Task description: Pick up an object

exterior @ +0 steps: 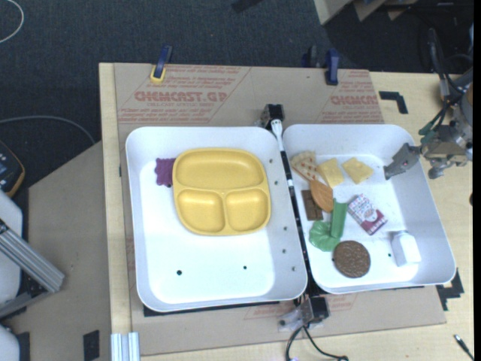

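My gripper (415,168) hangs over the upper right part of the right bin (440,224), open, with nothing between its fingers. Toy foods lie below and to its left in that bin: two yellow cheese pieces (358,170), a waffle-like piece (304,165), an orange piece (322,195), a brown bar (311,205), a green vegetable (329,230), a red and white packet (367,213), a round brown cookie (351,259) and a small white block (405,248). The nearest of them, the cheese, lies left of the left finger and apart from it.
The left bin (150,262) holds a yellow divided plate (222,189) with a purple item (164,171) at its left edge. A black divider (289,194) runs between the bins. Both stand on a cardboard sheet (225,96) clamped at the far edge.
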`<act>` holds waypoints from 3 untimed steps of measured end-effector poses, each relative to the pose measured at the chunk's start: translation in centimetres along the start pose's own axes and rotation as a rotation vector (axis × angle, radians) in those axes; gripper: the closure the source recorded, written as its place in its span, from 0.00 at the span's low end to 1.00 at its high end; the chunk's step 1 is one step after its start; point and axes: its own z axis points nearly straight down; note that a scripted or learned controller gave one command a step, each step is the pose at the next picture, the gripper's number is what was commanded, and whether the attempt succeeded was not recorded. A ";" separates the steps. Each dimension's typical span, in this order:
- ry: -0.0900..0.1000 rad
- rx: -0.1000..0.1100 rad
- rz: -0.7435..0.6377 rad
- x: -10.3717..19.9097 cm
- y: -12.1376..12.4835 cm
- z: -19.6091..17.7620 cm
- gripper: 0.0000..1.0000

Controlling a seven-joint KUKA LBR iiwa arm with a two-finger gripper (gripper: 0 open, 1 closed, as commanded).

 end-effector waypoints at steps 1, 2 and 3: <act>-0.003 -0.011 -0.003 0.0 0.2 -0.6 0.00; -0.001 -0.005 -0.001 -0.7 -0.3 4.2 0.00; 0.000 -0.004 -0.001 -1.4 -1.0 9.7 0.00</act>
